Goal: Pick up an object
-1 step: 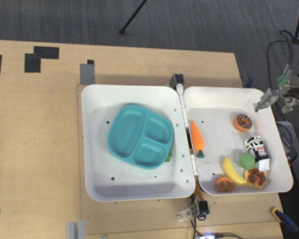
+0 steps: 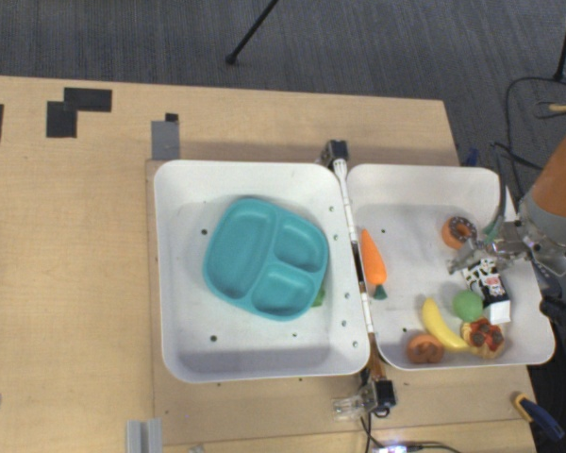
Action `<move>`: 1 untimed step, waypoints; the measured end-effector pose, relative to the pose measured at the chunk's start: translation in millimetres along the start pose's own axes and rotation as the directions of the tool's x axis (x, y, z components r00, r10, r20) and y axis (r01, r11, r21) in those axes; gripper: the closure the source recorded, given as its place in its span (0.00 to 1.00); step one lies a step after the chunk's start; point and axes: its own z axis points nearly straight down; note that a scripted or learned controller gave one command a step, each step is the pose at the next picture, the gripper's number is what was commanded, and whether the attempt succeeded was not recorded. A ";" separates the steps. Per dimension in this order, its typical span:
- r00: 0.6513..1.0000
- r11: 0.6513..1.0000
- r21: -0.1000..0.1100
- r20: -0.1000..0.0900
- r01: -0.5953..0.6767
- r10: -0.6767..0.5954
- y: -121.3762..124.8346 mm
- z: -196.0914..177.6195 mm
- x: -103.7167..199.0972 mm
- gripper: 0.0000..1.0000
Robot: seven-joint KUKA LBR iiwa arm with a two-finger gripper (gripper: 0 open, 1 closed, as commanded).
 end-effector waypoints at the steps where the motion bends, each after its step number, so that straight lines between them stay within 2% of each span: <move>1: 0.961 0.961 -0.007 0.005 0.278 -0.278 27.2 32.3 -2.6 0.00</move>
